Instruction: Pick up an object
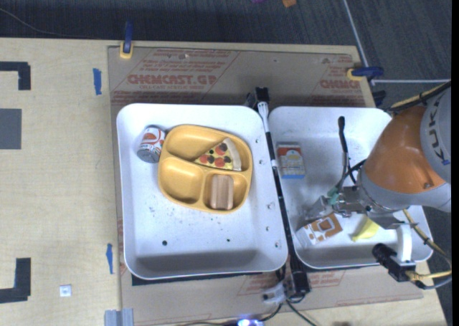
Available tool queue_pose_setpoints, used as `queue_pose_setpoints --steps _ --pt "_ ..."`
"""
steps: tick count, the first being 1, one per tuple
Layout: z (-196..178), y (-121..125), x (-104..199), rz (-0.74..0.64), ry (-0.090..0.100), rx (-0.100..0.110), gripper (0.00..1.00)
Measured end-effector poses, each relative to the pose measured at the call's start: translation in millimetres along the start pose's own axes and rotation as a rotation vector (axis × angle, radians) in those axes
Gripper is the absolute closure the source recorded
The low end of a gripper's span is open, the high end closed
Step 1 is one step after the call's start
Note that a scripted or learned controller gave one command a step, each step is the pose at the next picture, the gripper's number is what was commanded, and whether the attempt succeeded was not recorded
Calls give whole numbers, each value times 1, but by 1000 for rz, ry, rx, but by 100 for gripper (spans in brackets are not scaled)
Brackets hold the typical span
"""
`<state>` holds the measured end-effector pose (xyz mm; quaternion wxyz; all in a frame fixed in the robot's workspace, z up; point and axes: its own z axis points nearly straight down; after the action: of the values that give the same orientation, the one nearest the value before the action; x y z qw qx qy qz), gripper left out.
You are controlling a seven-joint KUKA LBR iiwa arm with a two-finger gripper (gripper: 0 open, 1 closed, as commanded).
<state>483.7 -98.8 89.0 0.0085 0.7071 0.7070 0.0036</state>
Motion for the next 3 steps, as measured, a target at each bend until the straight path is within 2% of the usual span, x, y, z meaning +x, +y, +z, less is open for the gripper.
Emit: queue_pose_setpoints --steps 1,2,3 --pt "-11 2 -4 5 -10 -10 100" --pt "-11 2 -4 5 -10 -10 0" --pt "0 -2 2 3 2 6 0"
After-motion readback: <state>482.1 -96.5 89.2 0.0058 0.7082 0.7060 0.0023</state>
